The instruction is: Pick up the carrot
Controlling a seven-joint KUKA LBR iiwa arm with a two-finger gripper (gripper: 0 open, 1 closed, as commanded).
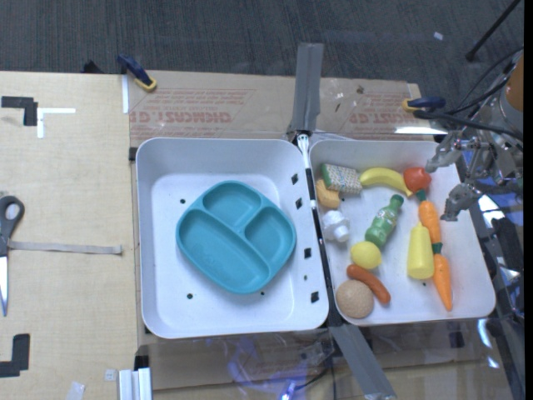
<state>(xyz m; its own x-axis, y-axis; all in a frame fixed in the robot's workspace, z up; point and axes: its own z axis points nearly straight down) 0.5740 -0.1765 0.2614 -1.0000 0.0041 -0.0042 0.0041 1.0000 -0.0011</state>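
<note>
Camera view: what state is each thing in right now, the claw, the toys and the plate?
claw: hanging over the right bin's far right side, holding nothing
carrot: lying flat, near right corner
second carrot: lying flat, just below the claw
tomato: sitting loose beside the banana
banana: lying flat
green bottle: on its side
yellow bottle: lying down
blue plate: right way up in the left bin

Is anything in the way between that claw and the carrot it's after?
Nothing visible. The claw hangs at the right bin's right edge, and the nearest carrot lies just beside it with open space between; a yellow bottle touches the carrot's far side.
</note>
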